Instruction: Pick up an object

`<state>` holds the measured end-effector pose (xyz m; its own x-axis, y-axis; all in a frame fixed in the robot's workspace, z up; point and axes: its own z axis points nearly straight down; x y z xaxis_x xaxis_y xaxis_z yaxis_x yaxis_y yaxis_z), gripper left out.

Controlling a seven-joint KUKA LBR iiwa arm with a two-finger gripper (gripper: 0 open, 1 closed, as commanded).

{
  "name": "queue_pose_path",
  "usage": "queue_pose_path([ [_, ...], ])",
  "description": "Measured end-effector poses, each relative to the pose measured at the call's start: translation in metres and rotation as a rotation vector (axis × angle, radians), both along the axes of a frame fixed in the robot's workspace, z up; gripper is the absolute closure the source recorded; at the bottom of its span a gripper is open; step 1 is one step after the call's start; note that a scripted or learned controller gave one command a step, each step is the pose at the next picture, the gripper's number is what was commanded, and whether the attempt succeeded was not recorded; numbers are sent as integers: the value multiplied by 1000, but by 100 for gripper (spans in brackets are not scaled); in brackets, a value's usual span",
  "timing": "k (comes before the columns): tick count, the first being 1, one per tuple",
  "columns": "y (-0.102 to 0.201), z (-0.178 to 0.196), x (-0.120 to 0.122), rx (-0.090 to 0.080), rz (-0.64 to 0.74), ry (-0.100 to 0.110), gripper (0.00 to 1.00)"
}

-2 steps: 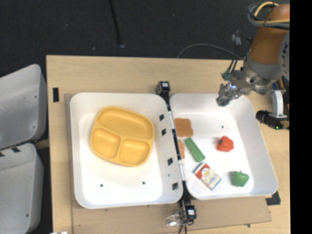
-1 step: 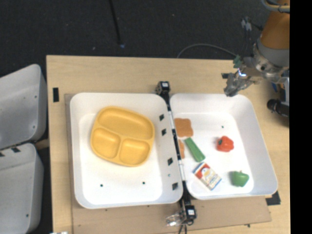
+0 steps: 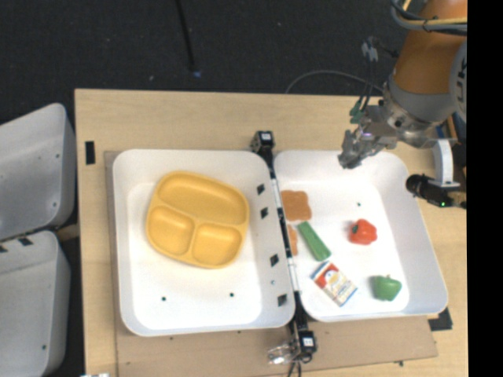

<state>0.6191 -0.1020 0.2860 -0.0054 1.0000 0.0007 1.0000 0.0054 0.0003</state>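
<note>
Camera view: the hand (image 3: 354, 152) hangs over the right bin (image 3: 416, 234) at 11 o'clock; open or closed, I cannot tell. A tomato (image 3: 362, 232) lies at 5 o'clock from it.

Two bins sit side by side on the surface (image 3: 94, 124), touching along their inner edges. The left bin (image 3: 130, 289) holds a divided tray (image 3: 196, 218), set toward its middle and back. In the right bin (image 3: 413, 234), a slice of toast (image 3: 296, 205) lies near the inner edge, with a cucumber (image 3: 313, 241) just in front of it and to its right. A small box (image 3: 334, 283) lies in front of the cucumber. A tomato (image 3: 362, 232) sits right of the cucumber, and a pepper (image 3: 386, 287) lies in the front right corner, right of the box. The end effector (image 3: 351, 154) hangs over the back edge of the right bin, behind the tomato.
</note>
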Motion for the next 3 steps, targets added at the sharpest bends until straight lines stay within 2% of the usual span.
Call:
queue_pose_path([
  [2,90,-32,-35,-1,-1,3,100],
  [3,139,-25,-56,1,2,2,100],
])
